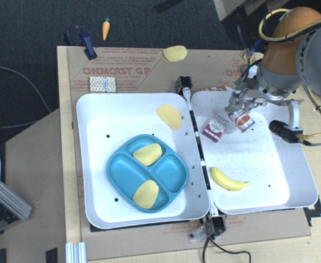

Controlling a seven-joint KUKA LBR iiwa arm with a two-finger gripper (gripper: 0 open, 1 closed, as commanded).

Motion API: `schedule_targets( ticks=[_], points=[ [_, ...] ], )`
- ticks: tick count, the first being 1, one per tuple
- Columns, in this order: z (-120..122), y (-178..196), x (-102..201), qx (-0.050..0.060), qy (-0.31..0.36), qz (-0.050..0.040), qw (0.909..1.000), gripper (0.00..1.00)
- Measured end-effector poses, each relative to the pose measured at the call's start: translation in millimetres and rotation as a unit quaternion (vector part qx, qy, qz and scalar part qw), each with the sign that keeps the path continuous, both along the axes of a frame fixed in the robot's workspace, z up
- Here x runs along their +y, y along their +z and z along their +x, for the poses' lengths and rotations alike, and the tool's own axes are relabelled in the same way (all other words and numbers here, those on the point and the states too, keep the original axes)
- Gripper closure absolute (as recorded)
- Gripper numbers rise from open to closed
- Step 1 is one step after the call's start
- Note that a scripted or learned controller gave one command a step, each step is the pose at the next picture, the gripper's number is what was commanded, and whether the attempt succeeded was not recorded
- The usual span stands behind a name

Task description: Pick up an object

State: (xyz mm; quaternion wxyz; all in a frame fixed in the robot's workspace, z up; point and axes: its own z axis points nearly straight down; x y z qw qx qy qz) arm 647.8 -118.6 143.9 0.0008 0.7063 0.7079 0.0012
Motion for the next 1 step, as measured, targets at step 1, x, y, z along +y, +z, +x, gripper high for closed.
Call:
schedule_targets(
  ticks=[1],
  points=[
    [-32.1,41.1,69.3,0.002,0.0,0.0005,1.0,1.0]
  ],
)
